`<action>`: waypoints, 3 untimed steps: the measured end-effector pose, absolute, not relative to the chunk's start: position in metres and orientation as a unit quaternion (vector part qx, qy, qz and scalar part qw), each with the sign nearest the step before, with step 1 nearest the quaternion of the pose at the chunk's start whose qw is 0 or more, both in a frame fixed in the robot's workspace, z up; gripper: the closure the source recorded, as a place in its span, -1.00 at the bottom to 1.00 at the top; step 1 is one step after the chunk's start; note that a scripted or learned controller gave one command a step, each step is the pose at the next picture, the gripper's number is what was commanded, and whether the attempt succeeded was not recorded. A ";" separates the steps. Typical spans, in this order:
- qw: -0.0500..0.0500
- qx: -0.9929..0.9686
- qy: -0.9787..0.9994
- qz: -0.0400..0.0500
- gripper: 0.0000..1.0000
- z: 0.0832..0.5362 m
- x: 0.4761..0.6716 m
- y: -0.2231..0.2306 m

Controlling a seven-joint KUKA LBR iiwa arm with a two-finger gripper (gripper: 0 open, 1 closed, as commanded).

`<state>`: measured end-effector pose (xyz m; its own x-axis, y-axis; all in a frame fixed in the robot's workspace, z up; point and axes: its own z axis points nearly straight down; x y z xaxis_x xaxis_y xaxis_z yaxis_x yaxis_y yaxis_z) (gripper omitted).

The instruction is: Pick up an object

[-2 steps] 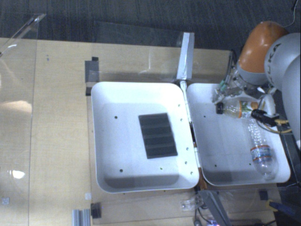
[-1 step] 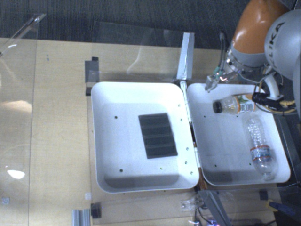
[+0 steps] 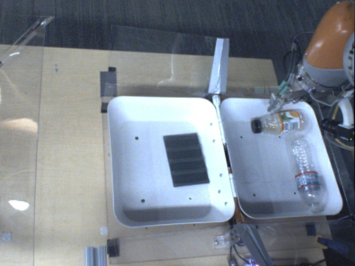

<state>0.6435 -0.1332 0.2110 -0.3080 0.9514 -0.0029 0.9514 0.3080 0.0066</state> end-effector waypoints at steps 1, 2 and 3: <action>0.003 0.588 0.809 0.002 -1.00 0.211 0.644 -0.133; 0.003 0.585 0.811 0.001 -1.00 0.087 0.662 -0.149; 0.005 0.603 0.798 0.002 -1.00 0.114 0.671 -0.199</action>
<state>0.6714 -0.1994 0.1144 -0.2731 0.9620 -0.0046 0.9619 0.2732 0.0092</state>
